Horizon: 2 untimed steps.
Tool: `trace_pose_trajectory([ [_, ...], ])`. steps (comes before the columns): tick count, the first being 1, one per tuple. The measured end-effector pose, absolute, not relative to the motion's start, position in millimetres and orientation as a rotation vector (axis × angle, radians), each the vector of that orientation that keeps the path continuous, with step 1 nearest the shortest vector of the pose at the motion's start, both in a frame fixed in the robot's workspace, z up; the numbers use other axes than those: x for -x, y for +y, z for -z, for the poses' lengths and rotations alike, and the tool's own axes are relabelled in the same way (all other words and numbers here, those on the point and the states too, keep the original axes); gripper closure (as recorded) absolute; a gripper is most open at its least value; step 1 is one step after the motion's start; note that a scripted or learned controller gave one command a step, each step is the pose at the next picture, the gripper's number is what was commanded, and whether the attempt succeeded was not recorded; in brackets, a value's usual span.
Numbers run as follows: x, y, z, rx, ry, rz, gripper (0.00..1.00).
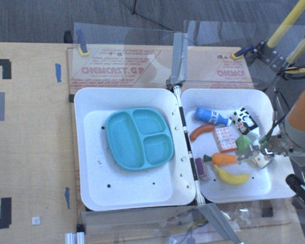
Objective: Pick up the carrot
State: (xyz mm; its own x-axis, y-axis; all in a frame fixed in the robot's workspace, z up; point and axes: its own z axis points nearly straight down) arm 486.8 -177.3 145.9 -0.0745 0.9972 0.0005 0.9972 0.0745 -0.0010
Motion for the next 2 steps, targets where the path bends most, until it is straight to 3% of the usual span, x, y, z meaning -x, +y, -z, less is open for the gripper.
trace_pose_trajectory([
  [1,-483.6,-104,-88,1.822,-2.568,0.003,0.00],
  [2,-485.9,-108,-99,1.836,-2.572,0.006,1.00],
])
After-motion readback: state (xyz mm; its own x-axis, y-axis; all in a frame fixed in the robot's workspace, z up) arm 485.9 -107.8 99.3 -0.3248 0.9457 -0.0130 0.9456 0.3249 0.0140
